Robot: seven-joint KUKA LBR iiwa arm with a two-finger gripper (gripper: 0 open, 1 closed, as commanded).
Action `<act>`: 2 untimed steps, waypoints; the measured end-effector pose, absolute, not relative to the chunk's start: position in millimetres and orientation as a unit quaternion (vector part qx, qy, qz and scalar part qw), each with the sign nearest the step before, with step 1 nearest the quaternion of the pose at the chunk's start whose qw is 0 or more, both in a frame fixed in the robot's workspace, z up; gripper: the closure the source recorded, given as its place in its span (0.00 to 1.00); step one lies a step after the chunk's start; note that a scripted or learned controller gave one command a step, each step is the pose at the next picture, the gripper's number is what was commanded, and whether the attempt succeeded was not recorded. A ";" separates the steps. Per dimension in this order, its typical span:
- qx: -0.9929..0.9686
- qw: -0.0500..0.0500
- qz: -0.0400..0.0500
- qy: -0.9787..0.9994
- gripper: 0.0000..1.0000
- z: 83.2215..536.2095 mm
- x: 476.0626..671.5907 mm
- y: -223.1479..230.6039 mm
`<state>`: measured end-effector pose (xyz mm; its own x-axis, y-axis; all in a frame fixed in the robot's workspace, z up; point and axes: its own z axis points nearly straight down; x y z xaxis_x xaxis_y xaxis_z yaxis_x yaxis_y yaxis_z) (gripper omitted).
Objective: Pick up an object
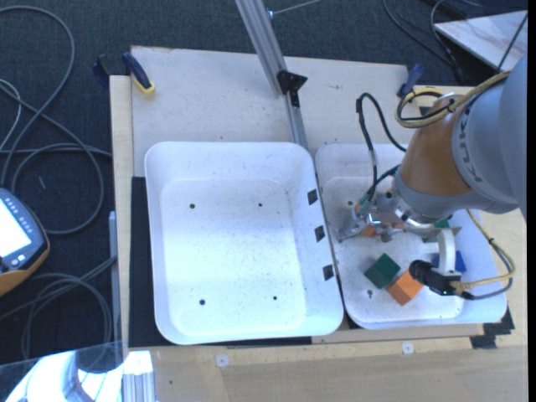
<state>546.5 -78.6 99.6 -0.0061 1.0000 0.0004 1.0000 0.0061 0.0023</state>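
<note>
My gripper (pixel 362 222) hangs low over the middle of the right bin (pixel 335 164), the grey arm with its orange band reaching in from the right. A dark green block (pixel 383 270) lies in the near part of that bin, just below the gripper. Touching the green block's right side is an orange block (pixel 405 288). A small orange-red bit (pixel 368 232) shows right by the gripper's tip; I cannot tell whether it is held. The arm hides the bin's right part.
The left bin (pixel 159 162) stands beside the right one, their rims meeting with black clips (pixel 320 233) along the join. A slanted metal pole (pixel 266 44) rises behind the bins. Cables lie on the dark floor around the bench.
</note>
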 end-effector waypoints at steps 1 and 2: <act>0.708 0.002 0.000 0.706 0.00 99.9 566.0 -141.2; 0.707 0.001 0.001 0.708 1.00 110.6 566.3 -137.6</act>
